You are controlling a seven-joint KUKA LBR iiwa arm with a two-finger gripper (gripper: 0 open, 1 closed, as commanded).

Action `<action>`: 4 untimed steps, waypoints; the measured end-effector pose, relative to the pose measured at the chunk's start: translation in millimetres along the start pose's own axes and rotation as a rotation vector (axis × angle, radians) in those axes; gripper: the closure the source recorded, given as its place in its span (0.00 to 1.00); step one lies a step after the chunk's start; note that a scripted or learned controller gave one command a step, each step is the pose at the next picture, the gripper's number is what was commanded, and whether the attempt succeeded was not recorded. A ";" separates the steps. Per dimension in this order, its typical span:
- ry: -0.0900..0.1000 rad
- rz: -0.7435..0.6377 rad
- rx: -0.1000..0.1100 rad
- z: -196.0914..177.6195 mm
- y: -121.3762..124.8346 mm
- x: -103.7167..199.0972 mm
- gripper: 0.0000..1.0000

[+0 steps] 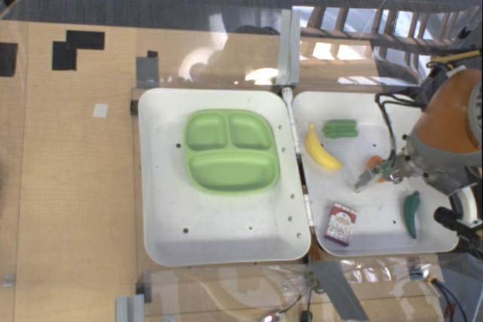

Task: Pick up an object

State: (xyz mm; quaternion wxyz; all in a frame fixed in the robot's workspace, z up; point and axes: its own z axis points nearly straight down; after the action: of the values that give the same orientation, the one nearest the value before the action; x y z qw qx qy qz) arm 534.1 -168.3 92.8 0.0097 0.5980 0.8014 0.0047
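Gripper: low in the right bin, fingers spread and empty, just beside a small orange item, possibly a toy carrot. Candidates there: yellow banana, green bean pod, dark green pepper, red-and-white carton; a green divided plate sat in the left bin. The orange piece looked light, rigid, slick plastic, best pinched across its narrow middle.
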 end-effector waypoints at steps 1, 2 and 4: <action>0.004 -0.064 0.006 0.9 14.6 -7.9 0.00; -0.002 -0.189 0.004 0.5 23.4 -4.5 0.00; 0.000 -0.194 -0.003 -11.3 27.4 -1.8 1.00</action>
State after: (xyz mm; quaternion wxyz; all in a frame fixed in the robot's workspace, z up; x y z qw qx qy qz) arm 560.6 -162.2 104.6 0.0108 0.5175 0.8556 0.0048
